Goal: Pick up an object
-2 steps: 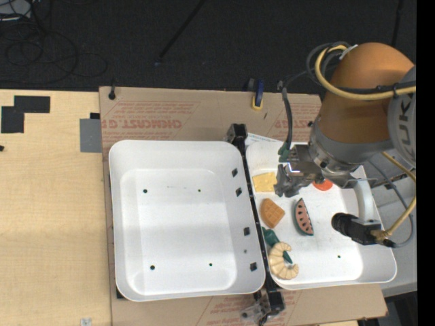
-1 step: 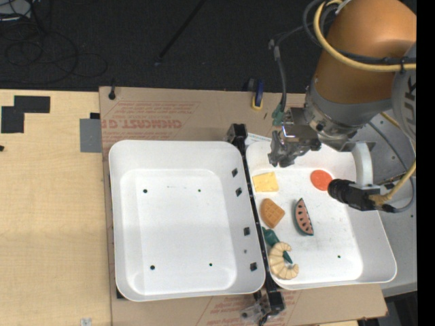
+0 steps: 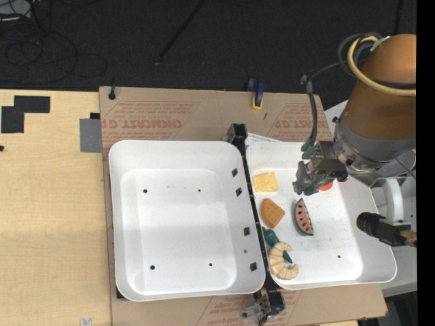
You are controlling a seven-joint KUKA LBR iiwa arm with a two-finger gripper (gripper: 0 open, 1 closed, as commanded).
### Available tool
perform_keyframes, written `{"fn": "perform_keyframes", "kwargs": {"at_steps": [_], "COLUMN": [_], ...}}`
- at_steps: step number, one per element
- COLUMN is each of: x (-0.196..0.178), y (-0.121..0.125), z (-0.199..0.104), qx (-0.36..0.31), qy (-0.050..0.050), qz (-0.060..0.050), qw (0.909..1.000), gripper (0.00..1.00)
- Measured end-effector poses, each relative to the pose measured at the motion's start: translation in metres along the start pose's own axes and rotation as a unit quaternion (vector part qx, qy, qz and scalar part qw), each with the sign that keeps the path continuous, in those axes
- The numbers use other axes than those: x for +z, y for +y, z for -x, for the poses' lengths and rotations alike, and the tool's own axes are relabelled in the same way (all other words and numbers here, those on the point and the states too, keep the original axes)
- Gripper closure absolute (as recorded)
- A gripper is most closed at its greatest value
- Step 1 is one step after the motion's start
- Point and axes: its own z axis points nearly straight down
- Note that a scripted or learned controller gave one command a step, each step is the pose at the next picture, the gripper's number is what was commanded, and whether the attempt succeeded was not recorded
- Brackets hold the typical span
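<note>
The arm [image 3: 380, 94] hangs over the right bin [image 3: 353, 267]. Its gripper [image 3: 307, 184], whose state I cannot tell, sits just above a watermelon slice [image 3: 303, 217]. Nearby lie a waffle [image 3: 272, 213], cheese [image 3: 265, 182] and shrimp [image 3: 283, 261].

The gripper [image 3: 307, 184] hangs low over the right bin [image 3: 353, 267], just above a watermelon slice [image 3: 303, 216], with a yellow cheese block [image 3: 266, 182], a tan waffle piece [image 3: 272, 212] and a croissant [image 3: 283, 261] lying to its left.
</note>
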Motion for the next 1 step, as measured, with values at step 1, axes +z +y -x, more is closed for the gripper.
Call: {"fn": "perform_keyframes", "kwargs": {"at_steps": [1], "x": [-0.0502], "y": [0.0124], "z": [-0.0473], "qx": [-0.005], "qy": [0.001], "qz": [0.005], "qw": [1.0], "gripper": [1.0]}}
